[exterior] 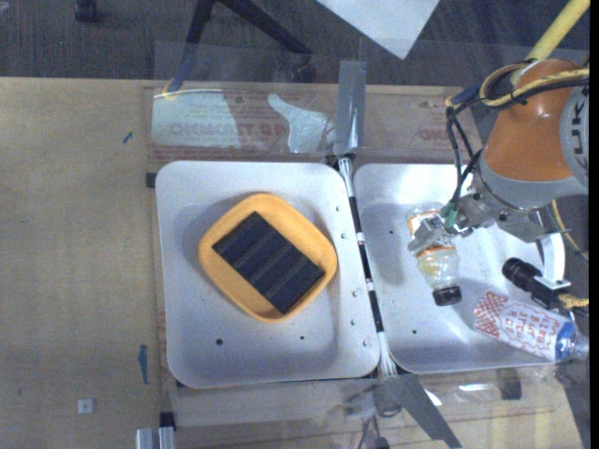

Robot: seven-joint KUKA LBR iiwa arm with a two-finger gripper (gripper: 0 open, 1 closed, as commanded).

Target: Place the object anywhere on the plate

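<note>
Fingers [432, 235] are seen over a small bottle [440, 265] in the right bin [393, 325]; their state cannot be told. An orange plate [217, 260] is set in the left bin [187, 344].

Two white bins [187, 344] are set on a tan bench [65, 251]. An orange-yellow plate [217, 260] is seen in the left one, and a dark, ribbed rectangle [269, 262] is borne on it. In the right bin, a clear small bottle [440, 267] with a black cap is found, and a plastic bottle [521, 325] wrapped in a red-and-white patterned label with a blue cap. The arm [533, 134] is marked by an orange band above grey.
</note>
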